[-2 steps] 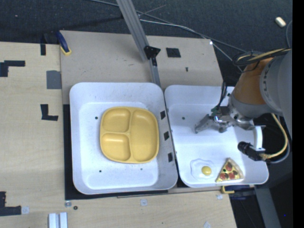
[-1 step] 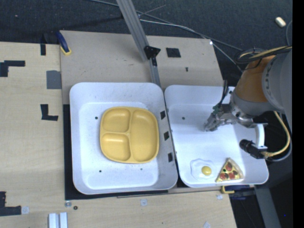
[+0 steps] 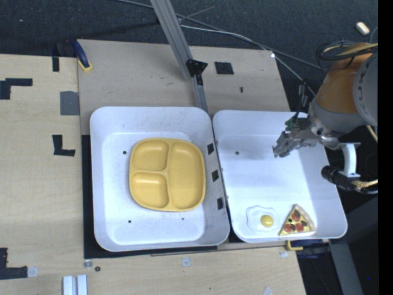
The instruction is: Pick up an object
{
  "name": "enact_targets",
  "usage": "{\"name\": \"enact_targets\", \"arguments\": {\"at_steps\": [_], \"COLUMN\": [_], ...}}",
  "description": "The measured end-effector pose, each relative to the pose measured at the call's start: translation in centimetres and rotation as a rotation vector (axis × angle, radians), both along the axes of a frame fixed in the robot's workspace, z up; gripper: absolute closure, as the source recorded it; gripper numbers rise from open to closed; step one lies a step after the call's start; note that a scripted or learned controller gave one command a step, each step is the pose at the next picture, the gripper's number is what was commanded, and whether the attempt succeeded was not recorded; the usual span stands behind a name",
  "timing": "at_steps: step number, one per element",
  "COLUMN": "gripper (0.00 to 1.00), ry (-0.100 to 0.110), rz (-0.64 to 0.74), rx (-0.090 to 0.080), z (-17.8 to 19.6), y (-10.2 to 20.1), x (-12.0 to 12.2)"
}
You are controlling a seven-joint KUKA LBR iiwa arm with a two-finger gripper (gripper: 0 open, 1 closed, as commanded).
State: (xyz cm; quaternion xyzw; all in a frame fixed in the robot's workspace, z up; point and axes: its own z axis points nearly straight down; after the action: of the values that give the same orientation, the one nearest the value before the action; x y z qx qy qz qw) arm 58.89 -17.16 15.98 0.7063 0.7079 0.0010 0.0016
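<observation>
A yellow divided plate (image 3: 167, 174) lies in the left bin (image 3: 107, 165). In the right bin (image 3: 270, 171) a toy fried egg (image 3: 261, 219) and a toy pizza slice (image 3: 297, 221) rest side by side near the front edge. My gripper (image 3: 284, 147) hangs over the right bin's far right part, well behind the egg and the pizza slice, with nothing seen between its fingers.
A grey metal pole (image 3: 178, 35) slants down from the top to the gap between the bins. Cables (image 3: 245, 39) run across the dark floor behind the bench. Black tape marks (image 3: 61, 145) dot the wooden bench at left.
</observation>
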Motion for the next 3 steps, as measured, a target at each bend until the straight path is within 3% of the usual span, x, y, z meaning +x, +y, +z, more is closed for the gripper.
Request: {"name": "enact_targets", "arguments": {"at_steps": [1,3], "gripper": [1.00,1.00], "ry": [0.000,0.006], "rz": [0.000,0.004], "rx": [0.000,0.003], "z": [5.0,5.9], "y": [0.0,11.1], "x": [0.1,-0.1]}}
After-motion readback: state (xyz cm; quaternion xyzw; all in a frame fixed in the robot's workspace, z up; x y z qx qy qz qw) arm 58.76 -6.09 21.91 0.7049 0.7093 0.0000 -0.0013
